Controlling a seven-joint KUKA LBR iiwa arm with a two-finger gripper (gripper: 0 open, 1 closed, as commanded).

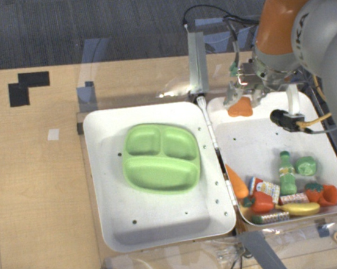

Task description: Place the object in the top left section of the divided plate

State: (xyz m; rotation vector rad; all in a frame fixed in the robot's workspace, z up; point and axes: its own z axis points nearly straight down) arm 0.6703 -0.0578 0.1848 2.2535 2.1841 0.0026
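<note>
At the frame's upper right, the tool (pixel 244 93) pinches a small orange rounded plastic piece (pixel 240 109) above the right white bin (pixel 316 136); it looks light, stiff and slippery, best gripped across its middle; the green divided plate (pixel 159 156) lies centre-left.

The end effector (pixel 244 97) grips an orange object (pixel 240 109) over the right bin's (pixel 316 136) far-left corner; the green divided plate (pixel 160 157) lies in the left bin (pixel 111 187).

- No word, brand or number can be read anywhere.
- A small box (pixel 266 188) among the toys in the right bin (pixel 317 142) has red and white print, too small and blurred to make out.
- The green bottle (pixel 286 172) bears a pale label, also unreadable.
</note>
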